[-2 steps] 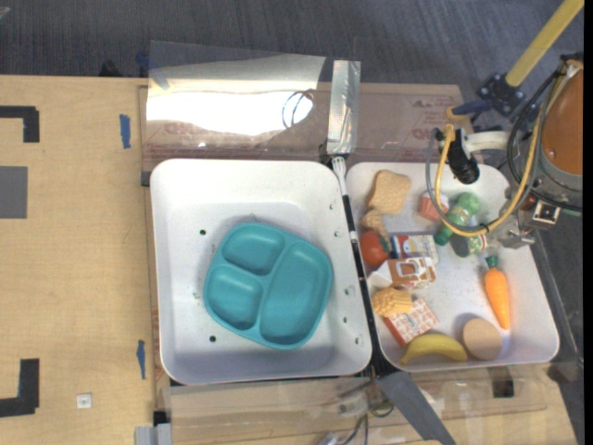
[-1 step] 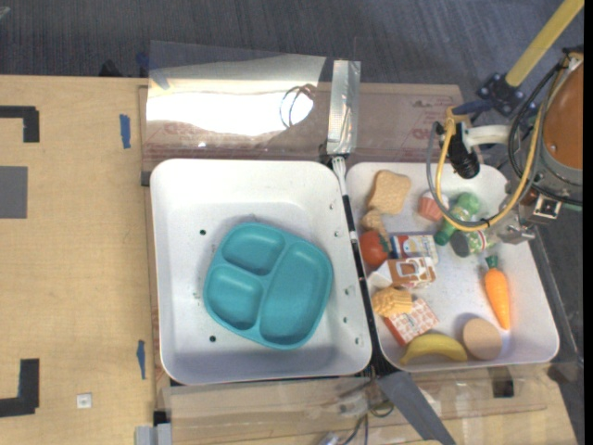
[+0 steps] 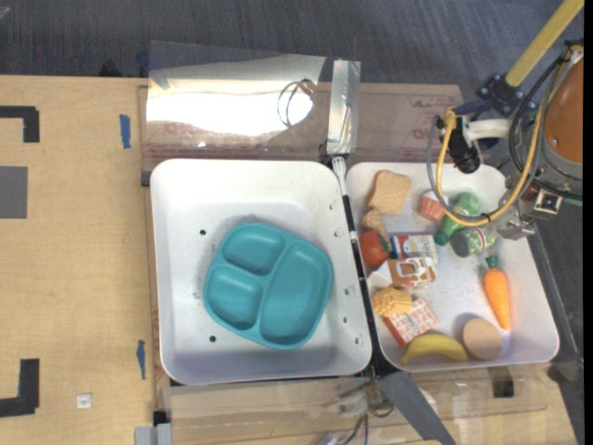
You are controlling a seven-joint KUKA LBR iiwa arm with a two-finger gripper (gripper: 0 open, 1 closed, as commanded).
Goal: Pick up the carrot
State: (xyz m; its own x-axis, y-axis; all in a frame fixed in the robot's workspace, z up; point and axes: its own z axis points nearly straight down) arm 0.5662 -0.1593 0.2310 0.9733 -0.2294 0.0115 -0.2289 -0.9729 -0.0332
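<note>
The carrot (image 3: pixel 498 295), orange with a small green top, lies in the right bin (image 3: pixel 542 341) near its right wall, its tip pointing toward the front. My gripper (image 3: pixel 521 222) hangs over the bin's right edge, just above and behind the carrot's green top. Nothing is seen held in it, and the wrist hardware hides its tips.
The right bin also holds a bread slice (image 3: pixel 390 191), a tomato (image 3: pixel 373 248), small cartons (image 3: pixel 411 269), a banana (image 3: pixel 434 348), an egg (image 3: pixel 481 337) just in front of the carrot and green items (image 3: pixel 469 237) to its left. A teal divided plate (image 3: pixel 269 286) sits in the left bin (image 3: pixel 176 193).
</note>
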